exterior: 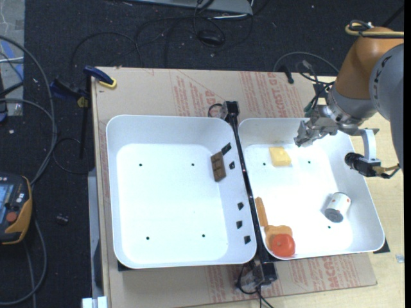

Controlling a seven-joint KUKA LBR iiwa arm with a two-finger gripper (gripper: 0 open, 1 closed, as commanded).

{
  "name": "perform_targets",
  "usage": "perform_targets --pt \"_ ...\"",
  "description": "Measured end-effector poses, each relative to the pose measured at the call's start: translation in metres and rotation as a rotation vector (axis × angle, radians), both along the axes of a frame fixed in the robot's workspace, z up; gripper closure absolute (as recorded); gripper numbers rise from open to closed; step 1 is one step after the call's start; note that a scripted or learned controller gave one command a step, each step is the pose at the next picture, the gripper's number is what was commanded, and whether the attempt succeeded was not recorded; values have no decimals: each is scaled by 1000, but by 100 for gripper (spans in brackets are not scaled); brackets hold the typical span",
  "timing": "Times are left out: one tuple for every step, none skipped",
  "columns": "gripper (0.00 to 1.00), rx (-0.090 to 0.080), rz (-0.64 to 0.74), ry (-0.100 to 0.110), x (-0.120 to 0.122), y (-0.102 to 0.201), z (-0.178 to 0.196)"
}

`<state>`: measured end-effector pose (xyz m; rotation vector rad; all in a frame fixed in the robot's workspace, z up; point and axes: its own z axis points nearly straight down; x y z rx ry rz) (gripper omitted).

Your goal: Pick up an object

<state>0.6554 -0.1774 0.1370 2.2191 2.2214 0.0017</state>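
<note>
two shallow bins of smooth white plastic with a faint sheen, the left bin [128, 146] and the right bin [359, 204], sit on a worktop [167, 92] of matt tan board printed with red lettering. the floor [58, 37] around it is dark, rough carpet. a small brown block [219, 167] looks matt, like wood. a pale yellow block [280, 156] looks soft and dull, like foam. a red ball [281, 244] is smooth and slightly glossy. a white cup [336, 206] looks like smooth plastic. the arm [369, 69] has a satin orange and grey shell.
</note>
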Motion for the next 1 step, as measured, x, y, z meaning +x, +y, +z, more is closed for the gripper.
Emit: perform_targets --pt "100 0 -1 -2 2 -5 44"
